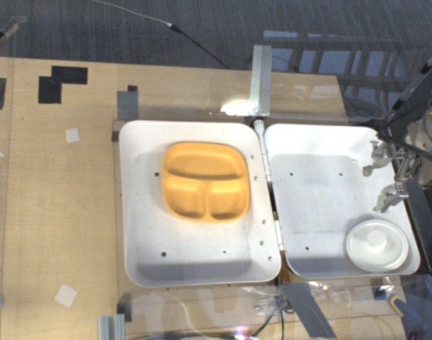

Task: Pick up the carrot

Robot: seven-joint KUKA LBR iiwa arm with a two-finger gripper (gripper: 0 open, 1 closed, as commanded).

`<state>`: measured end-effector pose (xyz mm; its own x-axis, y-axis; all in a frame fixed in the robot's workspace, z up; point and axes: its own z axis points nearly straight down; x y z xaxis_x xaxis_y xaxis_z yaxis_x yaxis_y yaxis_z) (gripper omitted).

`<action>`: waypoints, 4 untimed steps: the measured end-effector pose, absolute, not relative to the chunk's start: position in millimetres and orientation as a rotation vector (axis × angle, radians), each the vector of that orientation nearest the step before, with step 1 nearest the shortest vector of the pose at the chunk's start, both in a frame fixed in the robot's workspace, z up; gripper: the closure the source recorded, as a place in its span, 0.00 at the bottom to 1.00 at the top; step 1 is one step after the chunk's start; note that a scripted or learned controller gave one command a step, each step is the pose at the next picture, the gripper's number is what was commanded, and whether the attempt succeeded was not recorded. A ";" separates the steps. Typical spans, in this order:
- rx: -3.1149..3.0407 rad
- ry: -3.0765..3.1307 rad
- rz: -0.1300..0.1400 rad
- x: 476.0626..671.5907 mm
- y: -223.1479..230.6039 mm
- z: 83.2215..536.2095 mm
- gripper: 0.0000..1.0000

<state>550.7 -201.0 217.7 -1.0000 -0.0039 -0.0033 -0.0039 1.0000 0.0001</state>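
My gripper (379, 184) hangs over the right edge of the right bin (308, 190), reaching in from the right. Its two metal fingers (373, 166) point left and stand apart, so it is open with nothing between them. Just below the gripper, a round white bowl (376, 245) sits in the bin's near right corner. A yellow divided plate (205, 181) lies in the middle of the left bin (141, 211), far to the gripper's left.
A metal post (261, 80) stands behind the seam between the two bins. Black patches (60, 82) mark the wooden bench at the far left. Cables and brackets (287, 307) lie along the bench's front edge.
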 end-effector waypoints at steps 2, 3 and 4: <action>0.531 3.082 0.001 531.0 -91.6 88.8 0.00; 0.527 3.086 0.006 553.6 -14.5 186.3 0.00; 0.728 3.057 0.000 487.5 -13.9 181.7 0.00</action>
